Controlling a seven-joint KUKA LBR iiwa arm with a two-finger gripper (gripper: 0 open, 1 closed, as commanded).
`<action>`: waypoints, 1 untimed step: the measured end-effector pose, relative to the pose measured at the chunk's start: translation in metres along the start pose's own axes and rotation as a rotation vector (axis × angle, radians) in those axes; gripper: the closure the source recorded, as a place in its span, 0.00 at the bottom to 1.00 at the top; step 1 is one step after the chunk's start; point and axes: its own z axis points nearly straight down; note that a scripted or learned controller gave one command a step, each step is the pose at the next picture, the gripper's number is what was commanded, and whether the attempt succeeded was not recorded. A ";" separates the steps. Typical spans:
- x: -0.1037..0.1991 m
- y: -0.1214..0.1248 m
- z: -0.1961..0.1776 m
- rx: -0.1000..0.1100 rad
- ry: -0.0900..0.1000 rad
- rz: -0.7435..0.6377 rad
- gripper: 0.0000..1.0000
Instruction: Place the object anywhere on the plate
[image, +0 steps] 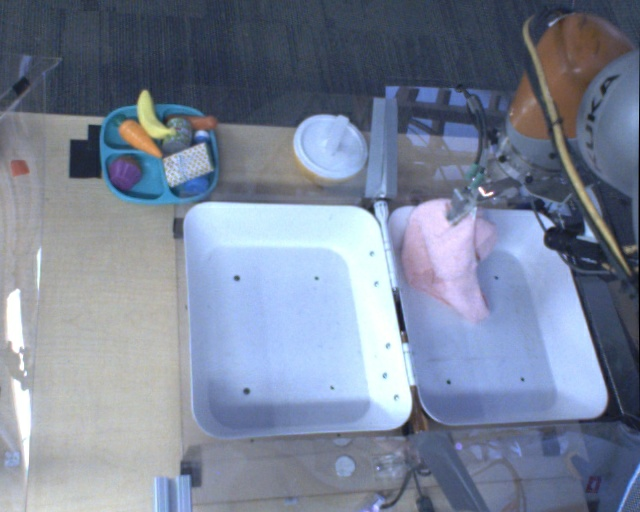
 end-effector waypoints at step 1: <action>0.001 0.002 -0.017 0.000 0.000 -0.005 1.00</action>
